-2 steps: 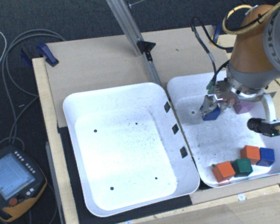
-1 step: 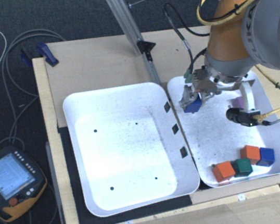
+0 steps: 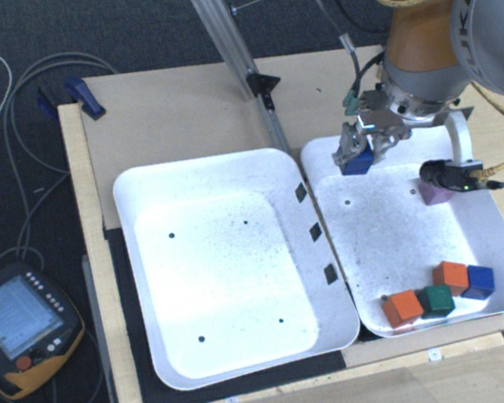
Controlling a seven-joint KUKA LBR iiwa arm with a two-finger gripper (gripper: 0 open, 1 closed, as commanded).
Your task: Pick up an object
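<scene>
The gripper hangs over the far left corner of the right bin, with a blue block visible between its fingers; the fingers are closed on that block, which appears to sit clear of the bin floor, so the pick is judged complete or nearly so. The arm reaches in from the right and stands high over the bin's far edge, which keeps its bulk away from the remaining objects. Those objects lie well apart from the gripper: a purple block near the far right of the bin, and a cluster along the near edge made up of an orange block, a green block, a second orange block and a second blue block, touching or just beside one another. The left bin sits alongside. How securely the block is held cannot be judged from this angle.
</scene>
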